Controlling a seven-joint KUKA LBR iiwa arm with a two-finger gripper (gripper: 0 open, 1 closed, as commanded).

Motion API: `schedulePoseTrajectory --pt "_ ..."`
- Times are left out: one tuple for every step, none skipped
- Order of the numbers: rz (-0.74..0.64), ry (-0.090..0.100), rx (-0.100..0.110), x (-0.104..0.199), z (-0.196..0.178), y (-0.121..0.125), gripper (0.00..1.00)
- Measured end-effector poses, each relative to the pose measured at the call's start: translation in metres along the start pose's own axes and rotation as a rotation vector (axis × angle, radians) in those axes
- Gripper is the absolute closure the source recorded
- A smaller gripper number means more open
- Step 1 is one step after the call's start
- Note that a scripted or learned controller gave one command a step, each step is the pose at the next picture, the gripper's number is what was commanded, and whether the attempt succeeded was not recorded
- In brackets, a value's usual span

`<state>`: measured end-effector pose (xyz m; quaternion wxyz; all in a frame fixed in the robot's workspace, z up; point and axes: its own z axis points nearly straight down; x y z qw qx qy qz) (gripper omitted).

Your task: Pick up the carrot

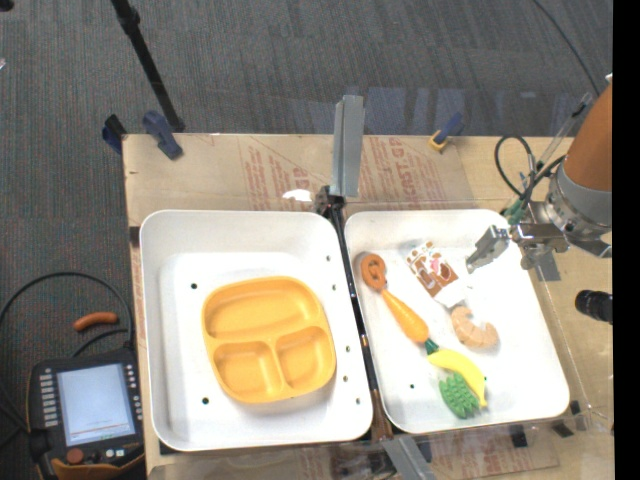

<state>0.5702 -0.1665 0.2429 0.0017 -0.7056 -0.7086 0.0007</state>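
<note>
Lying in the right bin, the carrot sits apart from the seemingly open hand.

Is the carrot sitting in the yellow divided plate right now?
No, the carrot lies in the right bin, while the yellow plate is in the left bin.

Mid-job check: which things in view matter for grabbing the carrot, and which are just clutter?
Job: carrot; tool; right bin.
Lying about: banana; green brush; shrimp; pretzel; snack packet; yellow tray; left bin.
</note>
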Motion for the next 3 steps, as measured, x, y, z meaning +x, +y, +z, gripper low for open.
schedulePoseTrajectory --pt "-0.188 0.001 0.001 0.042 0.154 -0.033 0.0" --pt "-0.178 0.002 0.003 0.039 0.146 -0.034 1.0" --pt "0.019 -0.001 0.001 0.092 0.05 -0.026 1.0"
